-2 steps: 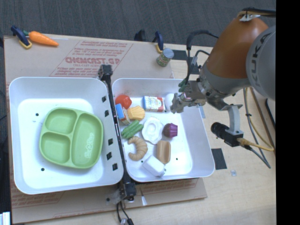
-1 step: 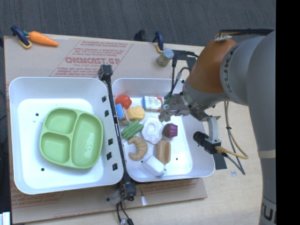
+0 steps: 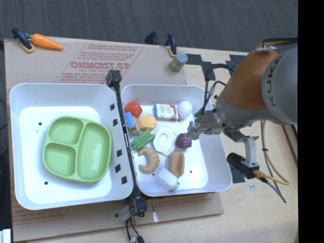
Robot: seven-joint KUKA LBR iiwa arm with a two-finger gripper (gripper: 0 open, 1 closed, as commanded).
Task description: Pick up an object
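Note:
The right bin [image 3: 215,178] holds several toy foods: a red tomato [image 3: 133,109], a red-and-white carton [image 3: 166,111], a white egg [image 3: 185,107], a yellow piece [image 3: 147,121], a green pod [image 3: 143,139], a croissant [image 3: 149,160], a brown bun [image 3: 176,163] and a white block [image 3: 166,178]. A small purple vegetable [image 3: 183,142] lies near the bin's middle right. My gripper [image 3: 194,131] hangs low over the bin's right side. It sits just above and to the right of the purple vegetable, touching or nearly touching it.
The left bin [image 3: 20,186] holds a green divided plate [image 3: 77,148]. A toy carrot [image 3: 46,42] lies at the bench's back left, and a small can [image 3: 177,62] stands behind the right bin. The arm's body [image 3: 253,87] and cables overhang the right bin's right wall.

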